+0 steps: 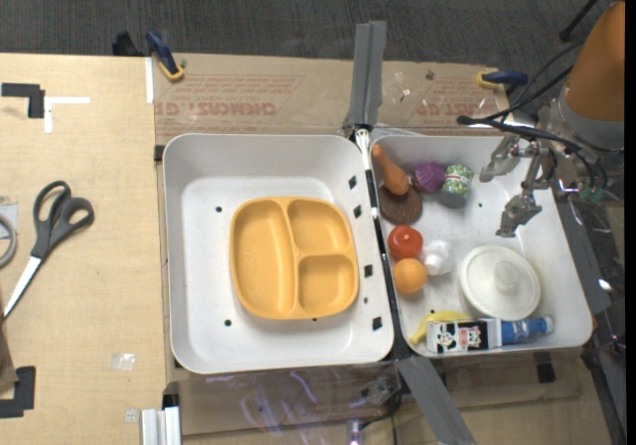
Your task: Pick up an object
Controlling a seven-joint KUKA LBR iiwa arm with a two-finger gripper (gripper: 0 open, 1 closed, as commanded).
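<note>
My gripper (502,197) hangs over the right bin (566,234) near its far right side. Its two metal fingers (516,215) are spread open with nothing between them. Just below it sits a white round bowl (502,280). Along the bin's left side lie an orange carrot (394,173), a brown disc (400,206), a purple piece (429,176), a green and white ball (457,182), a red tomato (404,240), an orange (408,276) and a small white lump (435,256). A bottle with a blue cap (489,334) lies at the front beside a yellow piece (441,317).
The left bin (189,264) holds a yellow divided plate (294,257). Scissors (48,225) lie on the wooden bench at the far left. Cables and the arm's orange band (601,56) fill the upper right. Blue clamps (164,55) hold cardboard behind the bins.
</note>
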